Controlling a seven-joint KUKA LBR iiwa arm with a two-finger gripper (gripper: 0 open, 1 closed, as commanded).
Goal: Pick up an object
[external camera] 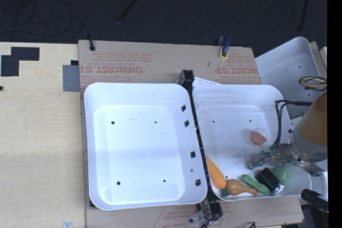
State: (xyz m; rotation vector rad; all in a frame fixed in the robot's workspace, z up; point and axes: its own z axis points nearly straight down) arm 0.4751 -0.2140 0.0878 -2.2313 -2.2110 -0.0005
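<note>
My gripper (pixel 258 159) hangs low in the right bin (pixel 235 101), near its front right part, with the grey arm and its orange band (pixel 315 120) coming in from the right. A small pink object (pixel 257 138) lies just behind the gripper, apart from it. In front of the gripper lie a black block (pixel 267 179), a green rounded piece (pixel 280 173) and a long green item (pixel 255 183). An orange carrot-like piece (pixel 215 170) and a yellow-orange piece (pixel 235 186) rest along the bin's front left corner. I see nothing held in the gripper.
The left bin (pixel 101 99) sits beside the right one, with a black divider strip (pixel 193 131) running between them. Both stand on a cardboard sheet (pixel 133 64). A cable (pixel 279 115) loops by the right bin's rim. A white plate-like surface (pixel 291 64) stands at the back right.
</note>
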